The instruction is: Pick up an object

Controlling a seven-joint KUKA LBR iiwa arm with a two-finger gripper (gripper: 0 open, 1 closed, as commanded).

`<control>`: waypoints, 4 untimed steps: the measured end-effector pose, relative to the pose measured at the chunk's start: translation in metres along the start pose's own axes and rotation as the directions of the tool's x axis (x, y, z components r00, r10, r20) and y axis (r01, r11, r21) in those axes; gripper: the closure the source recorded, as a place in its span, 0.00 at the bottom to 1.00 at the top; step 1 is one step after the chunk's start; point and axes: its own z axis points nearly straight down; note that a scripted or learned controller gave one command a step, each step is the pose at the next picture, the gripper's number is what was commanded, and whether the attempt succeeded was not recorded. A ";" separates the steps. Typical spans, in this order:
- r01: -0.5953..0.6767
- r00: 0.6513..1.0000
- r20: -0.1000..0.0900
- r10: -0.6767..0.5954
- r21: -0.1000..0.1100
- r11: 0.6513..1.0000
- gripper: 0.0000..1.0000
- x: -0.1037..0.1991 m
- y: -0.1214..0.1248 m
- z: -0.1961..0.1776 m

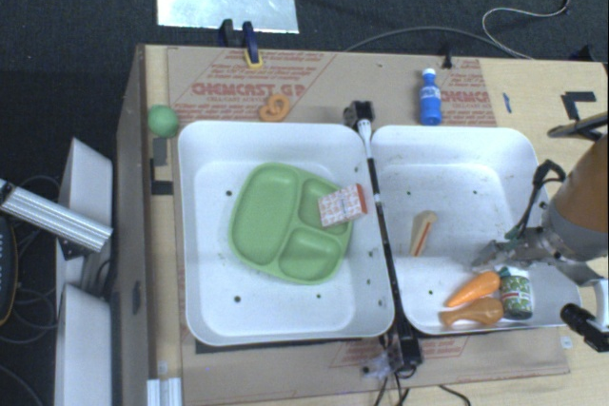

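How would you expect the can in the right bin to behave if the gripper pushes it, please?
The can lies on its side, so it would probably roll. It rests beside the carrot, which may block rolling that way. It looks small, so probably light.

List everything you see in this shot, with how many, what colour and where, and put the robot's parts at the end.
Bins: two, white, side by side on the bench.
Divided plate: one, green, left bin.
Small packet: one, red and white, on the plate's right edge.
Stick: one, tan, right bin.
Carrots: two, orange, right bin's front.
Can: one, green, beside the carrots.
Bottle: one, blue, behind the bins.
Ball: one, green, bench's left.
Arm: one, grey, right.
Tool: one, above the can.
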 end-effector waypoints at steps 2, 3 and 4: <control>0.004 1.000 0.001 -0.004 -0.005 1.000 1.00 0.001 0.045 -0.127; 0.007 1.000 0.001 -0.007 -0.006 1.000 1.00 0.001 0.045 -0.137; 0.010 1.000 0.002 -0.010 -0.009 1.000 1.00 0.001 0.046 -0.148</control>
